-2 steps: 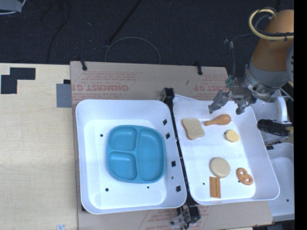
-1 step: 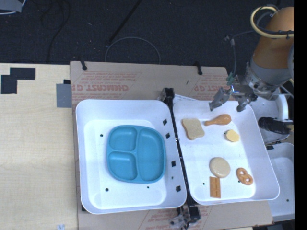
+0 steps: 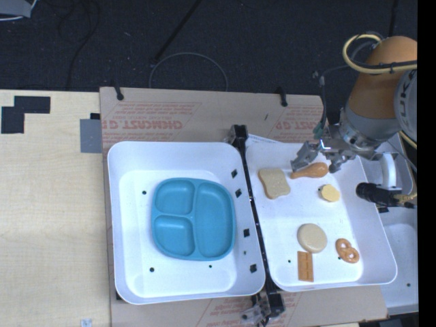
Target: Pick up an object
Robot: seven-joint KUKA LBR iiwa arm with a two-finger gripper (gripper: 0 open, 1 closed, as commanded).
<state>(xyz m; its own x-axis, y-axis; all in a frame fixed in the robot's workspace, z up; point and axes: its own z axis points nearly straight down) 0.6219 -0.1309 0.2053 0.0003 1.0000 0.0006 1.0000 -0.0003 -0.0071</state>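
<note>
table: light wood on the left, cardboard sheet under the bins, dark floor with cables behind.
arm: comes in from the right, orange band at top, cut off by the frame edge; wrist hangs over the far right corner of the right bin.
left bin: white, holds a blue divided plate with three sections, sitting roughly in the middle.
right bin: white, holds all the small food pieces, spread well apart.
pincer: low over the far end of the right bin; dark fingers blur into the wrist hardware, so can't tell whether it is spread or clenched.
drumstick: orange-brown, lying in the right bin just below the pincer tips, touching or nearly so; can't tell if gripped.
toast slice: tan, just left of the drumstick.
round cracker: beige disc, mid bin.
wafer bar: brown strip, just below the cracker.
pretzel: small, near front right.
yellow piece: small round bit, too small to identify.
</note>
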